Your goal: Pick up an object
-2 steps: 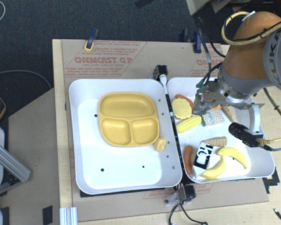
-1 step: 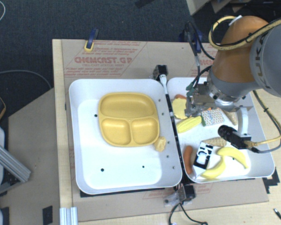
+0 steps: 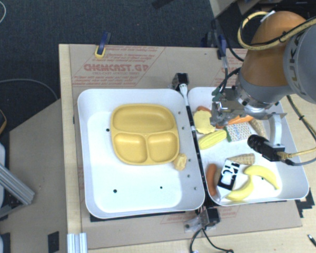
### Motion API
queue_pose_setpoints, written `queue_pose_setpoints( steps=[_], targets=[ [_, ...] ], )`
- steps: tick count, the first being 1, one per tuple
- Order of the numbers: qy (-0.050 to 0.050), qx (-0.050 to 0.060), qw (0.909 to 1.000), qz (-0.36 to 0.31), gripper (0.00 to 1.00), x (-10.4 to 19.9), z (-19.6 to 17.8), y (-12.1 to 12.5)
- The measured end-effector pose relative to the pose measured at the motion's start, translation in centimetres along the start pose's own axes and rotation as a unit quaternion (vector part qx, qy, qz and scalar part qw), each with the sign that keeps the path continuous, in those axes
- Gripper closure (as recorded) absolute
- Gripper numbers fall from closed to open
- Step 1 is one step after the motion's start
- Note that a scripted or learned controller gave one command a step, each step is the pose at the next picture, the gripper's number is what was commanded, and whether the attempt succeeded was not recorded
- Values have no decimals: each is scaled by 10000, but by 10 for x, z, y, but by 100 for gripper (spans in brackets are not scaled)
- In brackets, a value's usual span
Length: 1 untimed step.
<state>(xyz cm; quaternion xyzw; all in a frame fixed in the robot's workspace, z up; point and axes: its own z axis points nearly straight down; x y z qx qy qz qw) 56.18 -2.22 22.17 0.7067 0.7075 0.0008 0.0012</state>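
Note:
My gripper (image 3: 219, 119) hangs low over the back left part of the right bin (image 3: 297, 186), under the grey wrist. It is right above a pale yellow round piece (image 3: 202, 123) and an orange carrot (image 3: 238, 120). A yellow corn cob (image 3: 213, 139) lies just in front of it. Nearer the front are a banana (image 3: 254, 183), a waffle cone (image 3: 241, 159), a black-and-white box (image 3: 229, 175) and a red sausage (image 3: 211, 179). Nothing shows as lifted by the gripper.
The left bin (image 3: 95, 194) holds a yellow compartment tray (image 3: 145, 133) and a small pale yellow lump (image 3: 180, 162) by its right wall. The divider between the bins (image 3: 192, 141) runs close to the gripper's left.

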Motion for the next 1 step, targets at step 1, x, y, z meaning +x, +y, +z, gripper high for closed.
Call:
queue_pose_setpoints(
  steps=[1],
  targets=[
    [4, -3, 10000, -2, 100, 7, -13, -9]
  ],
)
